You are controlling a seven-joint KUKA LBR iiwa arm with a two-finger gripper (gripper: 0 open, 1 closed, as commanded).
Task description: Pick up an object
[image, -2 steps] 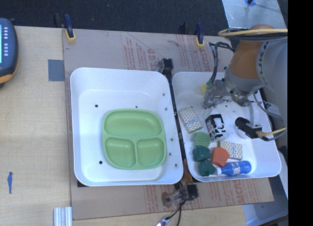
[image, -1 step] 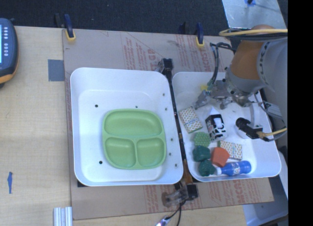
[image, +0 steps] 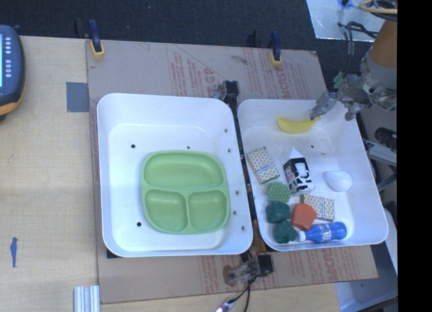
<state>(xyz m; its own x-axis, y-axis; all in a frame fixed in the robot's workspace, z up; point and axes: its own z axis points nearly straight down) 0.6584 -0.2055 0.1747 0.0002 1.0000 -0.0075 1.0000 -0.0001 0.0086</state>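
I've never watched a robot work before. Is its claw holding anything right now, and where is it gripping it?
Nothing is visibly held. The gripper sits above the right bin's far edge, just beside the yellow banana.

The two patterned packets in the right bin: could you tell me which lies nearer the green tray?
The patterned packet beside the bin's left wall; the other packet lies further right, by the orange block.

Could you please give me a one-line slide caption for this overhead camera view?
Arm's hand above the yellow banana in the cluttered right bin; green tray in left bin.
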